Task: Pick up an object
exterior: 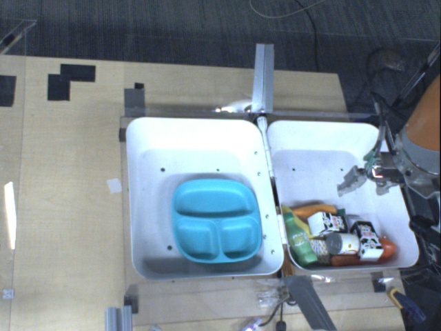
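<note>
arm over the right bin, fingers spread, nothing held.

the gripper (365,178) reaches in from the right and hangs above the bare middle of the right bin (324,150); its fingers look apart with nothing between them, though they are small and a little blurred. the objects lie piled along that bin's near edge, apart from the gripper: a green bottle (299,238), an orange carrot-like piece (315,209), two black-and-white cartons (328,222) and a grey can (334,242). the left bin (148,150) holds a blue divided tray (216,219).
</note>
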Motion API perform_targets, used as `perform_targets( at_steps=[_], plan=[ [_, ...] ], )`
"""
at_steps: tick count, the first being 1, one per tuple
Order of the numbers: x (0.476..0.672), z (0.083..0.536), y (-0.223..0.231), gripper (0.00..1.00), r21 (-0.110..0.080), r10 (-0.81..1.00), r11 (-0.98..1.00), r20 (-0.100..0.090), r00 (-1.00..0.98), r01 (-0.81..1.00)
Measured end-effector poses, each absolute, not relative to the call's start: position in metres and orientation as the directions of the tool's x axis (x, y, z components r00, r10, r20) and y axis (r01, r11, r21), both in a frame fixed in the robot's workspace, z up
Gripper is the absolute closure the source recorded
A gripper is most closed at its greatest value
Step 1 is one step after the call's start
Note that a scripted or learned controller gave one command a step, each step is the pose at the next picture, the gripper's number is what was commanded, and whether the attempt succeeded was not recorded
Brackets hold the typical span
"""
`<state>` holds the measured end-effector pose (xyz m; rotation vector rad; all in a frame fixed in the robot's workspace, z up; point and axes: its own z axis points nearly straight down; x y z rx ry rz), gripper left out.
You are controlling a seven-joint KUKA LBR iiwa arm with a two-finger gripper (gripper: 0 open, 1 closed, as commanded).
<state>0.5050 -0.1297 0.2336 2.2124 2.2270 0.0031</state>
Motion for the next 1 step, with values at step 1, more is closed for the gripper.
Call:
perform_targets(
  at_steps=[1],
  plan=[
    [0.5132, 0.1354, -0.1814, 0.0, 0.003, 1.0, -0.021, 0.0, 0.021, 1.0]
  ],
)
